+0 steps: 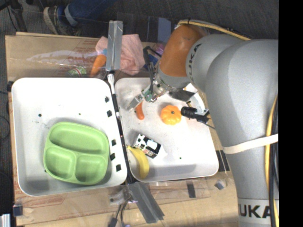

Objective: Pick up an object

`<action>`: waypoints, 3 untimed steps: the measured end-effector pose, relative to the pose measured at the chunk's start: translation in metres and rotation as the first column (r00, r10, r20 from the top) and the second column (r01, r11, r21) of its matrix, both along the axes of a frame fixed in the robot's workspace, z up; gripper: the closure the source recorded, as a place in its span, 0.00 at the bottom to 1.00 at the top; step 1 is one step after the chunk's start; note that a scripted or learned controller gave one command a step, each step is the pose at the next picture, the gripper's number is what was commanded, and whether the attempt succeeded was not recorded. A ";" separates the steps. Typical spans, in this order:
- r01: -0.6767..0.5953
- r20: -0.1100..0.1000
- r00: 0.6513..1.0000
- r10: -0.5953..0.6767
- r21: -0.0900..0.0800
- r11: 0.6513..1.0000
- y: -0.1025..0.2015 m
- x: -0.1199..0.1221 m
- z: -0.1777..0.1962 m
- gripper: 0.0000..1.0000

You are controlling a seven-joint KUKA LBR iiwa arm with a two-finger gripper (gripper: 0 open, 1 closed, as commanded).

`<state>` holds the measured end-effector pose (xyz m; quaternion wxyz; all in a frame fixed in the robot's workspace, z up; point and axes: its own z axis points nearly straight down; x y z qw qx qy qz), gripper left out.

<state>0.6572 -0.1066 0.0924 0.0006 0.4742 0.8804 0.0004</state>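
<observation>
In the right bin (pixel 203 167), my gripper (pixel 143 99) hangs low over the back left part. A small orange carrot-like piece (pixel 139 111) lies just under and in front of it, close to the tip; whether they touch is unclear. To the carrot's right sits an orange toy pumpkin (pixel 170 115). Toward the front lie a small black-and-white box (pixel 147 146) and a yellow banana (pixel 139 161), the banana against the left wall.
The left bin (pixel 28 103) holds a green divided plate (pixel 75 152). Behind the bins, a pink cloth (pixel 127 51) and an orange item (pixel 98 64) lie on the bench. The bulky grey arm (pixel 236 89) covers the right bin's right side.
</observation>
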 end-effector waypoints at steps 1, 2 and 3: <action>-0.003 0.002 1.000 0.003 0.000 1.000 0.001 0.001 0.010 1.00; 0.308 0.000 0.951 -0.308 0.000 0.951 0.099 -0.002 0.100 1.00; 0.196 0.001 0.981 -0.196 -0.001 0.981 -0.002 -0.067 0.189 1.00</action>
